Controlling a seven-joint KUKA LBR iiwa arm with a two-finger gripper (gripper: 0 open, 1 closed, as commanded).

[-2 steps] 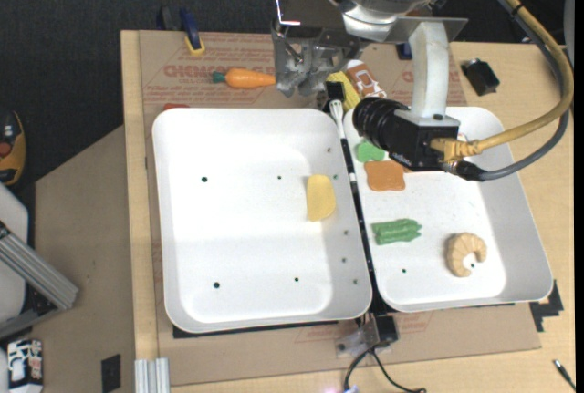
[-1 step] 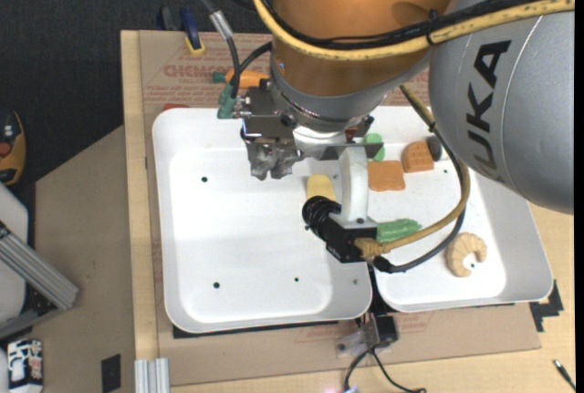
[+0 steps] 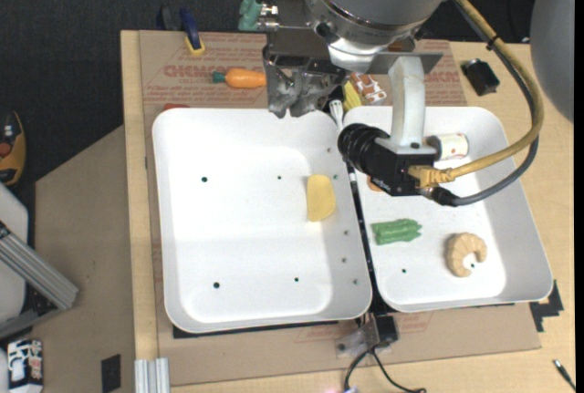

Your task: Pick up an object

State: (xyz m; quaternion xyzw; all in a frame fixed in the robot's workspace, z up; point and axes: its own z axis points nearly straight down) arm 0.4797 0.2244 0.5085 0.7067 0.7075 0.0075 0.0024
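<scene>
Objects lie loose in both white bins: a pale yellow piece sits right of centre in the left bin, while a green piece and a tan croissant-shaped toy rest near each other in the lower part of the right bin. Up at the top centre of the frame the gripper hangs over the far rim of the left bin (I cannot tell how its fingers stand), with an orange carrot-like toy on the cardboard just left of it.
</scene>
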